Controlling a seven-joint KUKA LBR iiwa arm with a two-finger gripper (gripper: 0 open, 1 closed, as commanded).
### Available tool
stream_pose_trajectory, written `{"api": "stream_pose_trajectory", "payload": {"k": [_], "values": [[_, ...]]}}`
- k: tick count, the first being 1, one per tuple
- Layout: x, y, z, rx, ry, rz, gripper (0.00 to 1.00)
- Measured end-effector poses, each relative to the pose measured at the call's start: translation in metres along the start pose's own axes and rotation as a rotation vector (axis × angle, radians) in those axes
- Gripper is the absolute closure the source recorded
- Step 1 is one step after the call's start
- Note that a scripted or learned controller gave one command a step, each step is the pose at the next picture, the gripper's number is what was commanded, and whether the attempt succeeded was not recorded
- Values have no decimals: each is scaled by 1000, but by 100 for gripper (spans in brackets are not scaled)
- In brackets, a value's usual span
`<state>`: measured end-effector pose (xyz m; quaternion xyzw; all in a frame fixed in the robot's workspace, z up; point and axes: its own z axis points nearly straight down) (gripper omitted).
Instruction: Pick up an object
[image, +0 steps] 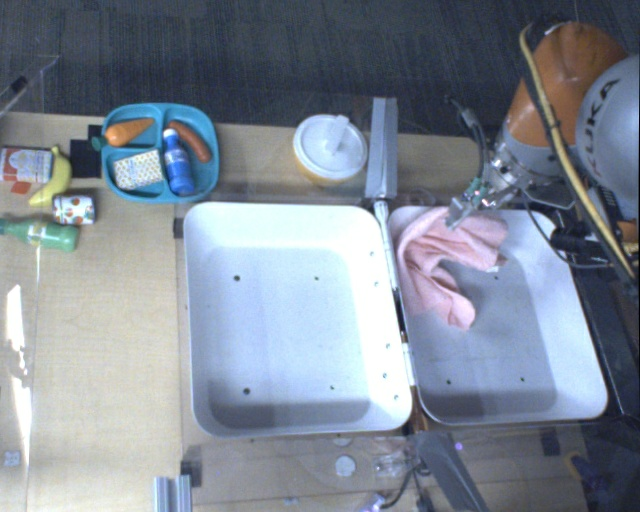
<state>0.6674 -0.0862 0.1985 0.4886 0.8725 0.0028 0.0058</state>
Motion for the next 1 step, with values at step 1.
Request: {"api": "stream_pose_trajectory", "payload": {"k": [1], "values": [[43, -13, 13, 7, 7, -279, 100]]}}
